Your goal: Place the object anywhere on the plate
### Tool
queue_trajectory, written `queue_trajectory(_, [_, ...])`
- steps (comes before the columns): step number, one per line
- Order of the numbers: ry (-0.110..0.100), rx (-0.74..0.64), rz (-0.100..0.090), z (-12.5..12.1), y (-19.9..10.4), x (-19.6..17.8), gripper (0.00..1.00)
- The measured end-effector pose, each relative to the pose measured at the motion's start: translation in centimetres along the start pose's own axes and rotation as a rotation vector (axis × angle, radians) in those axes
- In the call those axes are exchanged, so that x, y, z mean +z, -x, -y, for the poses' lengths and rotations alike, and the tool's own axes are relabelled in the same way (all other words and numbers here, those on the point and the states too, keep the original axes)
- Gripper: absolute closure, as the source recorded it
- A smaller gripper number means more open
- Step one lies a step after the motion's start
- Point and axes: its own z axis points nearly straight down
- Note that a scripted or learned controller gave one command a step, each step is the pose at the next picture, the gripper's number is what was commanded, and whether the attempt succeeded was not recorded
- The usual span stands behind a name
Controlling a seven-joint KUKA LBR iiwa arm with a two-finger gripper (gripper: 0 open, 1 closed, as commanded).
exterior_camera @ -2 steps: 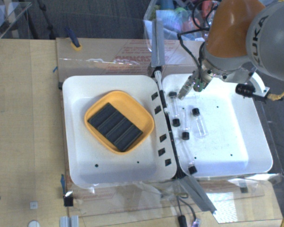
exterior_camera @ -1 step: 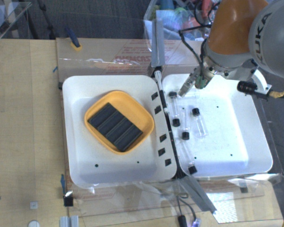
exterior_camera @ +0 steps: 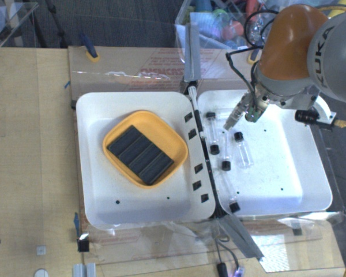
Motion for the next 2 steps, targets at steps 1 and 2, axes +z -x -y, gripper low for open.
queue_trajectory(1, [0.000,-0.078,0.000,-0.35,-0.31,-0.02,1.00])
queue_trajectory(2, [0.001,-0.182,0.000,-0.56,-1.28,-0.04,1.00])
